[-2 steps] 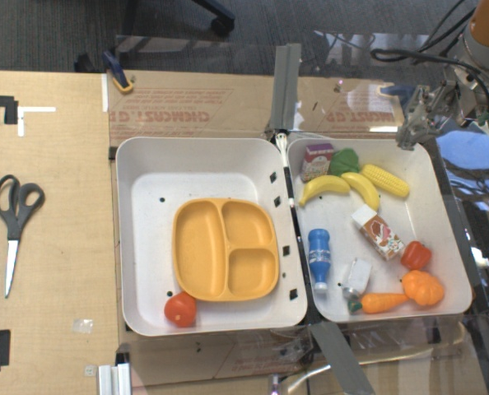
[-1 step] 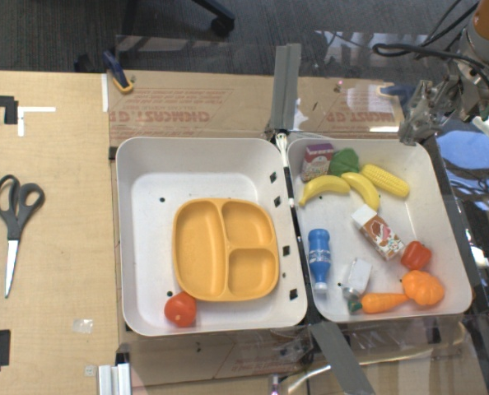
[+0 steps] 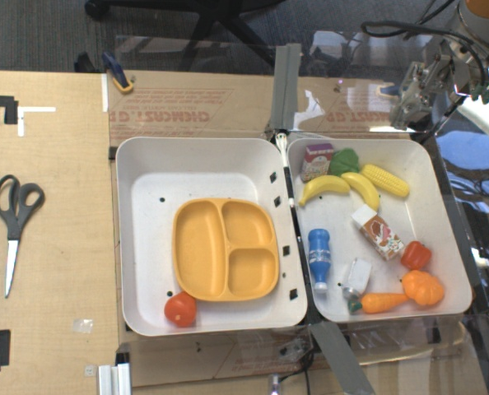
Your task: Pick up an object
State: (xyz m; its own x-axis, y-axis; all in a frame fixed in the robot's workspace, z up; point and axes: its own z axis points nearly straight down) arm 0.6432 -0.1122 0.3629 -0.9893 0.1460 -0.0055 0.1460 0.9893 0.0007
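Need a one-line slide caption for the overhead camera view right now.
Gripper poised above the right bin's far edge, over toy food; the left bin holds a yellow divided plate and a tomato.

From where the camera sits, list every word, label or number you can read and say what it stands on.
Red print on the cardboard sheet behind the bins: appears upside down, too blurred to read with confidence.
Purple carton: label too small to read.
White and red carton: picture on it, no legible words.
Blue bottle: label too small to read.
Nothing else legible.
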